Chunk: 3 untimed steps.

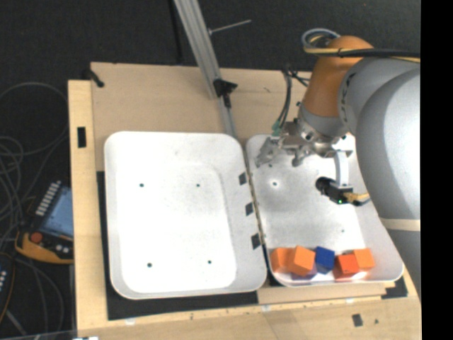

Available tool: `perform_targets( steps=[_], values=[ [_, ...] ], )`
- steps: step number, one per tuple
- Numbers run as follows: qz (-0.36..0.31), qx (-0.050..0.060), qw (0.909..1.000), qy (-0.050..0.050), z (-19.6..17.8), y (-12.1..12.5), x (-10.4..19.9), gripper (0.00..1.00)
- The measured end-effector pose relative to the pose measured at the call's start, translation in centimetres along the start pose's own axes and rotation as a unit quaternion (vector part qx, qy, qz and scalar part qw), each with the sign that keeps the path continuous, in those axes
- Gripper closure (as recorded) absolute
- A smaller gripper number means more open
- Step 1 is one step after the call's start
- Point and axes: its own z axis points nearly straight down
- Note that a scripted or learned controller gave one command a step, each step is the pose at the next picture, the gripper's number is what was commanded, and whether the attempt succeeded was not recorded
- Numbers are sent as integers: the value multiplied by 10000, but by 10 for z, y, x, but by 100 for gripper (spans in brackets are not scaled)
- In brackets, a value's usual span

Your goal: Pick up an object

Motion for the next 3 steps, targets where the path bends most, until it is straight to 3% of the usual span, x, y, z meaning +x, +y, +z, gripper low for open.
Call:
perform_targets(
  steps=[1,2,3],
  values=[
    [59,58,10000,-20,42,7,-55,0],
    [26,64,10000,-72,38,19,-5,0],
    [74,29,10000,-29,-9,-5,-77,0]
  ],
)
